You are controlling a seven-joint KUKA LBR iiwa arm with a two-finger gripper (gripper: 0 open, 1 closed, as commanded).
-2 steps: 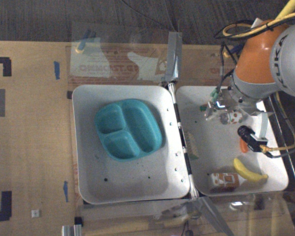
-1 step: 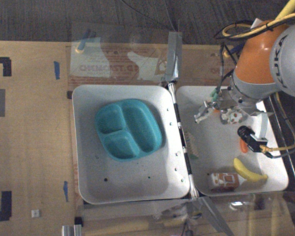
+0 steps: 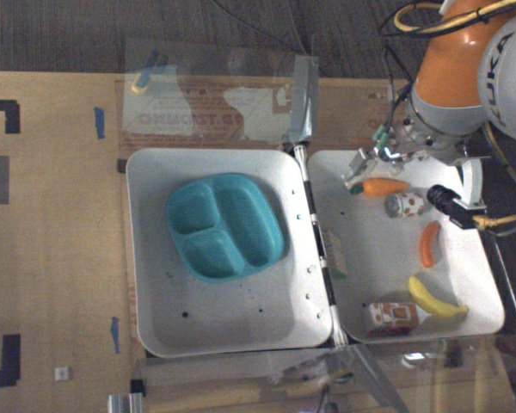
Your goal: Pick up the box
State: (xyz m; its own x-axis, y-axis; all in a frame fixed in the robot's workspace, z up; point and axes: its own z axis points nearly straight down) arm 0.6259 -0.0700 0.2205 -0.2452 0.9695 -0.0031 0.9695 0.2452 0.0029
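The box (image 3: 393,317) lies close against the near wall of the right bin (image 3: 361,256), flat on the floor with a printed orange and white face up. Its long axis runs about across the view, one end toward the divider between the bins and the other toward the banana (image 3: 436,298), which sits just beside it and may touch its far right corner. The gripper (image 3: 365,169) hangs at the far end of the same bin, by the green tip of a carrot (image 3: 383,188) and well apart from the box. I cannot tell whether it is open or closed, and nothing shows in its grasp. By my reading the task is at the approach, with the pick not yet begun. The next move calls for a run toward the near wall, then a turn of the wrist so the grasp closes across the short width of the box, then a straight descent. The banana and the near wall leave little room, so the left half of the box looks the safer place to take it.
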